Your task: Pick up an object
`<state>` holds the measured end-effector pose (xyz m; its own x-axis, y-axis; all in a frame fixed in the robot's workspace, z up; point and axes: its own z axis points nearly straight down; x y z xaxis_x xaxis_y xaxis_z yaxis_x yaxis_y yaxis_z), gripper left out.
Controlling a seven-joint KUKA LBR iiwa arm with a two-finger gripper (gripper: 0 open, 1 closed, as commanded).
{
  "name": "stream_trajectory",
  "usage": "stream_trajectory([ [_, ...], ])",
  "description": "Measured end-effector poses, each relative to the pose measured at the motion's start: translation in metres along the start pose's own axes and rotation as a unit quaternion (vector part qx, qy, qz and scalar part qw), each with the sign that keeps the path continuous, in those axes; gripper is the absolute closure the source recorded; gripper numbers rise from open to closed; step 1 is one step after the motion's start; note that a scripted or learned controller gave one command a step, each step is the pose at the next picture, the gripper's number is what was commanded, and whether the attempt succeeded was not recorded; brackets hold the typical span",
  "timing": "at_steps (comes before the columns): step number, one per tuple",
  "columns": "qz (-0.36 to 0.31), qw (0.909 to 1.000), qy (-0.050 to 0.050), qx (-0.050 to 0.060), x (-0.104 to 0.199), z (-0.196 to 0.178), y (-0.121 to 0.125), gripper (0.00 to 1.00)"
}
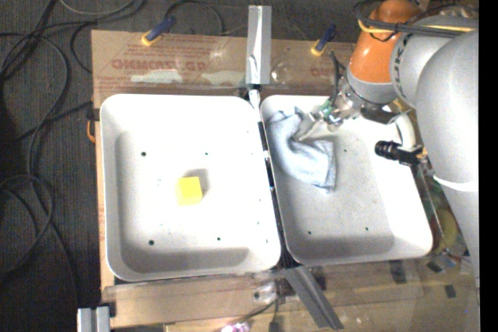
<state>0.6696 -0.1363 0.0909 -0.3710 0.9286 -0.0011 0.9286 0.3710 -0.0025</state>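
Note:
A crumpled light blue cloth (310, 154) lies in the upper left part of the right bin (373, 245). My gripper (317, 124) reaches in from the right, below the orange band (373, 58), and its tip is down at the cloth's upper edge, touching or just over it. A fold of the cloth rises toward the tip. A small yellow block (190, 190) rests near the middle of the left bin (124, 245), far from the gripper.
The grey arm (455, 113) covers the right bin's right rim. A black fitting (389, 150) sticks out from it over the bin. A metal post (258, 43) stands behind the divide between the bins. Cables lie on the floor at left.

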Motion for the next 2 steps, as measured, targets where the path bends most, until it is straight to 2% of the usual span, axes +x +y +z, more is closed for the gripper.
stream_trajectory([
  [1, -0.01, 0.9999, -0.004, -0.006, -0.031, 0.0, -0.07, 0.0],
  [2, -0.042, 0.9991, -0.004, -0.007, 0.001, -0.001, -0.122, 0.0],
])
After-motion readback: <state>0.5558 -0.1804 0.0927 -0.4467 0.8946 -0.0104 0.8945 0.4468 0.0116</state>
